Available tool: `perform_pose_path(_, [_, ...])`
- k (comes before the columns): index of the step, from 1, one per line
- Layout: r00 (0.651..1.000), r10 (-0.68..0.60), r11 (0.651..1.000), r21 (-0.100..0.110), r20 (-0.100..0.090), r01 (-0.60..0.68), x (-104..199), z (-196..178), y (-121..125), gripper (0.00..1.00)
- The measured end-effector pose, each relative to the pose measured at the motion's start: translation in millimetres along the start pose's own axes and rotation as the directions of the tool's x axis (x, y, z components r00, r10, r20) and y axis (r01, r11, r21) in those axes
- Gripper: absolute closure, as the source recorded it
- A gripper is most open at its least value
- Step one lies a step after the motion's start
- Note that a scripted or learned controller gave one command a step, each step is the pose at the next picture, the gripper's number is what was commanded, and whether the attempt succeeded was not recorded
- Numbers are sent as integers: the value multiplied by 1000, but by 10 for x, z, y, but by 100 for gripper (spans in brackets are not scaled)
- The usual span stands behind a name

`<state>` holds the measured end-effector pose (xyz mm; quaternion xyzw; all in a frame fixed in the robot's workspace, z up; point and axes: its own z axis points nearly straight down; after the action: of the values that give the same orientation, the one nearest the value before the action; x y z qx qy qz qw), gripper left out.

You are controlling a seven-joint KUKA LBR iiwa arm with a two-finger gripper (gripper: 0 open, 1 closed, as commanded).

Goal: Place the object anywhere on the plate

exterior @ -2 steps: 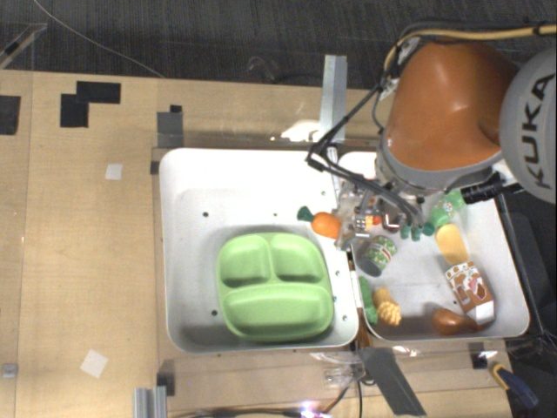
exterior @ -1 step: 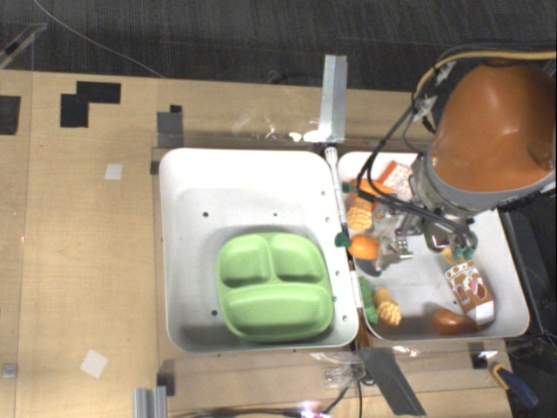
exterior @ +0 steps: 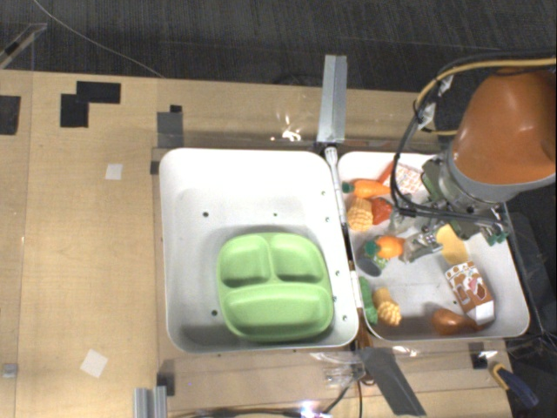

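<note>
A green plate [exterior: 274, 286] with three compartments lies in the left white bin [exterior: 200, 207], toward its front. My gripper [exterior: 424, 239] is down inside the right bin [exterior: 513, 312], under the orange-banded wrist [exterior: 509, 129]. It sits between an orange toy with a green top [exterior: 386, 247] on its left and a yellow piece [exterior: 452, 243] on its right. Whether anything is held is hidden by the wrist.
The right bin also holds a carrot [exterior: 372, 186], a corn cob [exterior: 359, 214], a red piece [exterior: 381, 209], a second small corn [exterior: 386, 306], a brown sausage [exterior: 448, 321] and a printed carton [exterior: 471, 287]. A metal divider post [exterior: 333, 103] stands behind the bins.
</note>
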<state>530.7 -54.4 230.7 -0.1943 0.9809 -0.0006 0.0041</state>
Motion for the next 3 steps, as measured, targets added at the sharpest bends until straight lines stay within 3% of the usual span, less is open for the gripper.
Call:
perform_pose_path(1, [983, -181, 983, -3, 0, 181, -315, 455, 510, 100])
perform_pose_path(2, [899, -438, 899, -1, 1, 438, -136, 450, 400, 100])
perform_pose_path(3, [666, -746, 666, 1, 2, 746, -39, 444, 282, 100])
